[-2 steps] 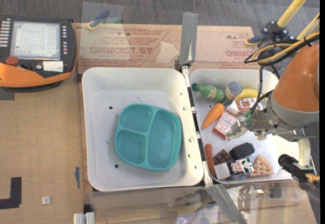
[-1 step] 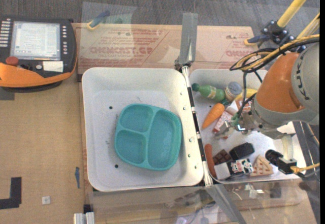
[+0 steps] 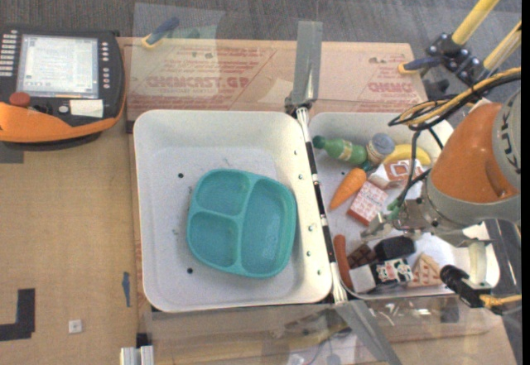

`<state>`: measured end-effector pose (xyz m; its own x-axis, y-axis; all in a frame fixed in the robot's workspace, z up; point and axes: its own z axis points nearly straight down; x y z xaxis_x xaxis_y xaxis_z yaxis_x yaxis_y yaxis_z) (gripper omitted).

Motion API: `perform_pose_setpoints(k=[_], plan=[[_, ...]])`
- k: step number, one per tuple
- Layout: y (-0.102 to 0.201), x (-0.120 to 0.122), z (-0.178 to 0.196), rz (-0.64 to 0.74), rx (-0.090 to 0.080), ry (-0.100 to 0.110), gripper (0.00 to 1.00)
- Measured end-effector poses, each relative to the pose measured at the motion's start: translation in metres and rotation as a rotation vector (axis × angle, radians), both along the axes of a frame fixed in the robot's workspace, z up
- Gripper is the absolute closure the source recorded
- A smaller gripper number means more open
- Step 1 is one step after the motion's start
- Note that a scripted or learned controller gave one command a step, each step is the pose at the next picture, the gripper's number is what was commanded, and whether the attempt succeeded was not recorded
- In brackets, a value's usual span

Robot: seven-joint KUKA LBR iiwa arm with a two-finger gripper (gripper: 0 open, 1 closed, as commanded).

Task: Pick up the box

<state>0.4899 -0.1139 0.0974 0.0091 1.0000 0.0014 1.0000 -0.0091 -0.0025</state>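
We find the box (image 3: 368, 203), pink with a grid print, lying flat in the right bin (image 3: 327, 127), just beside the carrot (image 3: 348, 187). Its long axis runs diagonally, from lower left toward upper right. The gripper (image 3: 391, 218) hangs just to the box's right; we cannot tell how it is set. The left bin (image 3: 157, 132) holds a teal divided plate (image 3: 242, 223).

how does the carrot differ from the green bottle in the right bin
The carrot is orange and tapered, lying at a slant; the green bottle is green with a yellowish cap end, lying nearly level. The bottle sits nearer the bin's far wall. Both lie in the right bin.
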Motion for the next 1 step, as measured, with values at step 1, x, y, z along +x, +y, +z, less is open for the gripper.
perform_pose_setpoints(k=[1], plan=[[0.0124, 0.0905, -0.0107, 0.083, -0.002, -0.007, 0.0]])
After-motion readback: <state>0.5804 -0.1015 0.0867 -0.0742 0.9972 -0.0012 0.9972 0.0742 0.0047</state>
